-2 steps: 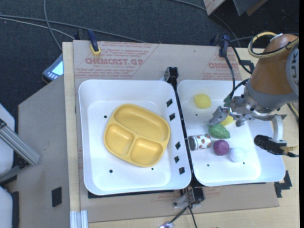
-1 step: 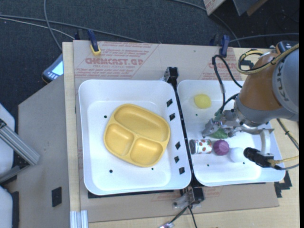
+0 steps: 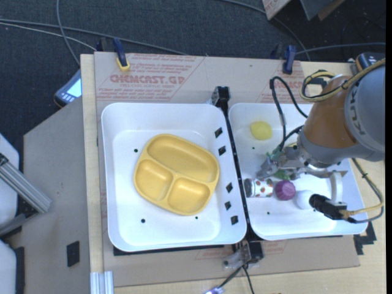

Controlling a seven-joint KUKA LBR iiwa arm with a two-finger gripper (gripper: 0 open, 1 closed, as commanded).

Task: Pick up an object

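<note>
In the right bin [image 3: 343,222] lie a yellow ball [image 3: 261,130], a purple round object [image 3: 284,190], a small white piece with red dots [image 3: 263,188] and a white rounded piece [image 3: 303,199]. My gripper [image 3: 277,165] hangs low over the bin's middle, just above the purple object and the dotted piece. The arm's grey and orange wrist [image 3: 331,124] covers the bin's right part. Whether the gripper touches anything is hidden by its own body.
The left bin [image 3: 116,164] holds a yellow three-compartment plate [image 3: 176,173]. A black divider with clips [image 3: 229,164] runs between the bins. Cables [image 3: 278,109] loop over the right bin's back. A black part of the arm [image 3: 327,207] lies near the bin's front right.
</note>
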